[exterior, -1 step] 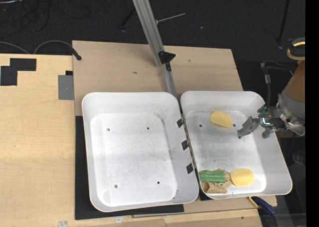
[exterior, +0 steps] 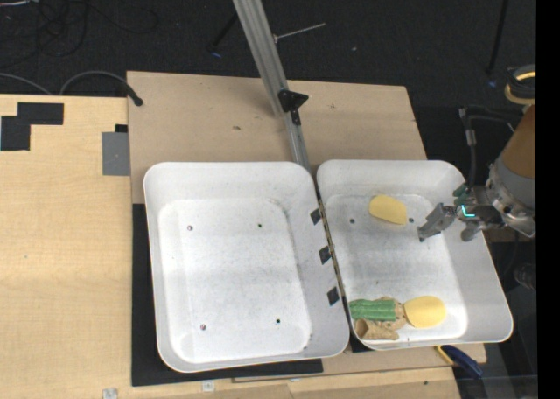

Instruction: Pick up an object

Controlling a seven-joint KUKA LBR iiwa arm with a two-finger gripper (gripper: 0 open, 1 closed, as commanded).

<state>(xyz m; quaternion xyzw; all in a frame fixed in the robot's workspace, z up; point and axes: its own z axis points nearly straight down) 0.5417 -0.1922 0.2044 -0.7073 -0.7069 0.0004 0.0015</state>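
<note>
Two white bins sit side by side on the tabletop (exterior: 367, 117); the left bin (exterior: 232, 266) and the right bin (exterior: 411, 253). The gripper (exterior: 452, 220) hangs over the right bin's far edge, jaws spread and released, near a yellow lump (exterior: 388, 210). Along the front wall lie a green toy (exterior: 373, 309), a tan piece (exterior: 381, 328) and a yellow disc (exterior: 425, 311).

We see open floor mid right bin (exterior: 490, 301); yellow piece (exterior: 388, 210) sits beside the end effector (exterior: 453, 222), green toy (exterior: 372, 309) and yellow disc (exterior: 425, 311) crowd the near wall.

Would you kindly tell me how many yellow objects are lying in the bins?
2, both in the right bin: one yellow piece near its far middle, one at its near edge beside the green item.
</note>
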